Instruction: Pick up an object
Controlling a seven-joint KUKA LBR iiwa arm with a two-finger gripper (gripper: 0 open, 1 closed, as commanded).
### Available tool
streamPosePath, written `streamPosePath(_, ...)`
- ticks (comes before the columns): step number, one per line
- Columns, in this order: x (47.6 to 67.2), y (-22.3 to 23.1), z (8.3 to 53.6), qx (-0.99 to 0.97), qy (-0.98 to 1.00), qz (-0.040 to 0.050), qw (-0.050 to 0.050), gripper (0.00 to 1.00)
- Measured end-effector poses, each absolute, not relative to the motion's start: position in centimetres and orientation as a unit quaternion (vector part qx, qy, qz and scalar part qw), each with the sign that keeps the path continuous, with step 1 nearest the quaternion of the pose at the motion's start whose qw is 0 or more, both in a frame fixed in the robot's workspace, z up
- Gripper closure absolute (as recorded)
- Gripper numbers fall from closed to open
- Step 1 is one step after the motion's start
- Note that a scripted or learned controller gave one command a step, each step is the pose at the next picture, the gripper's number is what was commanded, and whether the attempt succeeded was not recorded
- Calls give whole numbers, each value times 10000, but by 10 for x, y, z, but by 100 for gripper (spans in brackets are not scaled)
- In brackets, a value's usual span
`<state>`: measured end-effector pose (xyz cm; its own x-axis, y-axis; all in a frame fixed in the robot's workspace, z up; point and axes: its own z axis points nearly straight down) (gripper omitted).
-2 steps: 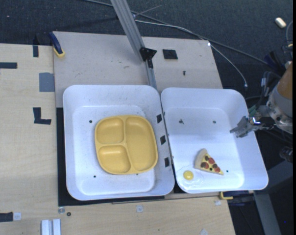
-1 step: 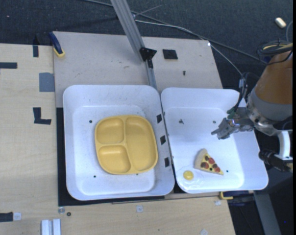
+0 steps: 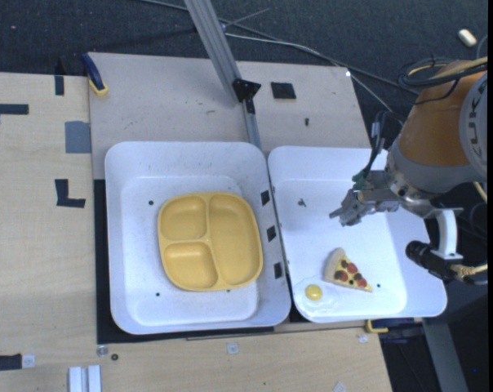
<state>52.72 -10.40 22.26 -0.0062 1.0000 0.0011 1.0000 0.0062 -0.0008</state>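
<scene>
A toy pizza slice (image 3: 346,270) lies on the floor of the right bin (image 3: 312,178), near its front. A fried egg toy (image 3: 314,293) rests at that bin's front left corner. My gripper (image 3: 349,211) hangs over the middle of the right bin, above and slightly behind the pizza slice, apart from it. Nothing shows between its fingers. In the left bin (image 3: 132,170) sits a yellow divided plate (image 3: 209,241) with three compartments.
A grey metal pole (image 3: 214,35) slants across the bench behind the bins. A blue and yellow clamp (image 3: 94,74) sits at the back left of the board. Cables trail over the dark floor at the rear.
</scene>
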Motion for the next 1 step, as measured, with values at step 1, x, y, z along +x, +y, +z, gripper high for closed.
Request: streamPosePath(1,536,-48,232,-7047,-7095,1,8,100)
